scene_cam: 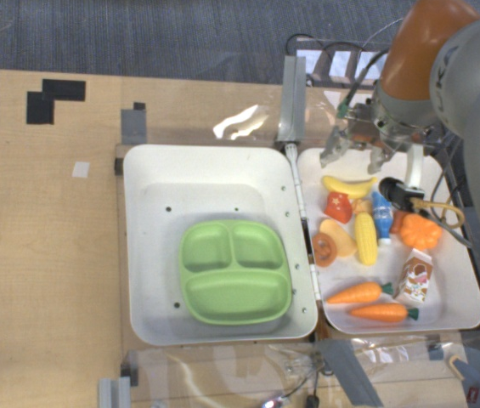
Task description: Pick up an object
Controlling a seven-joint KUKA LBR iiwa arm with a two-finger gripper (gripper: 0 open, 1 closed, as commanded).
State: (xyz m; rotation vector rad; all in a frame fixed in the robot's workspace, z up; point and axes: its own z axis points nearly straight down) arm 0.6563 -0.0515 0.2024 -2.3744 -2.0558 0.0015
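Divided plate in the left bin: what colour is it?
Light green, seen plainly in the camera view.

I see a lime-green sectioned plastic plate in a white left bin; at its three o'clock, two orange plastic carrots and a yellow corn cob.

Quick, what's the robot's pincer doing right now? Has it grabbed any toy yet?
Pincer: open, nothing between its fingers, poised above the far end of the right white bin, over the yellow toy banana.
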